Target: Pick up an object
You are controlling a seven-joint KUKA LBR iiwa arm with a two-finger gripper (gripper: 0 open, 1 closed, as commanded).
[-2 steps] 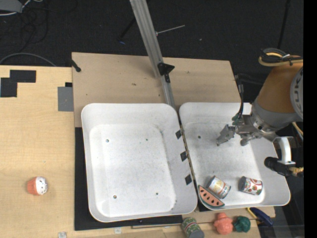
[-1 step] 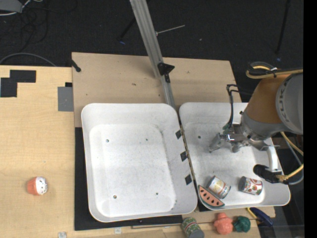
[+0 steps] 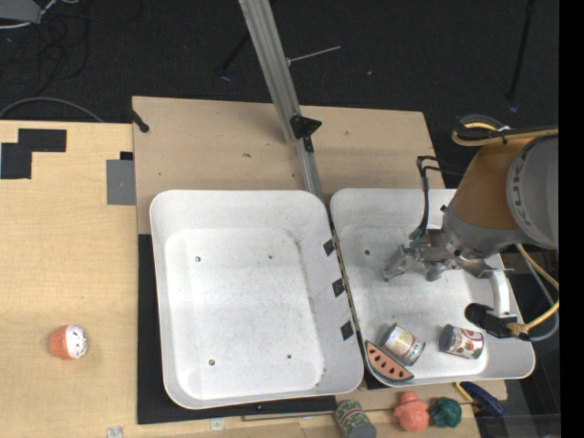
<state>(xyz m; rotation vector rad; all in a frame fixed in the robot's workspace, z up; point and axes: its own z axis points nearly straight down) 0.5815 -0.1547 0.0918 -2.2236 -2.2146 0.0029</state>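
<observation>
While the grey arm with its orange band [image 3: 488, 190] reached in from the right, its two-finger gripper [image 3: 408, 265] hung over the middle of the right-hand shallow white bin [image 3: 374, 210], with nothing visible between the fingers. Whether those fingers stood spread or pressed together could not be told at this slant, since the metal parts blurred into one pale shape against the bin floor.

The candidates for picking lay well apart from the gripper, along the near wall of that bin: a small silver can with a red label [image 3: 401, 343] lying on its side, a red-and-white printed cup [image 3: 462, 341] tipped over to its right, and a watermelon-slice toy with a green rind [image 3: 387, 363] tucked into the near left corner just beside the can. The left white bin [image 3: 173, 210] held no objects that I could make out.

Several things could have gone wrong from there, as I judged it. A straight descent would probably have closed on bare floor. The can, being round and on its side, would likely have rolled away from a finger that touched it off-centre. The flat watermelon slice sat close against the bin wall, so a finger might have struck the rim before getting under it. The cup lay near a black fitting and yellow cable [image 3: 500, 321] on the arm, which may have crowded any approach.
</observation>
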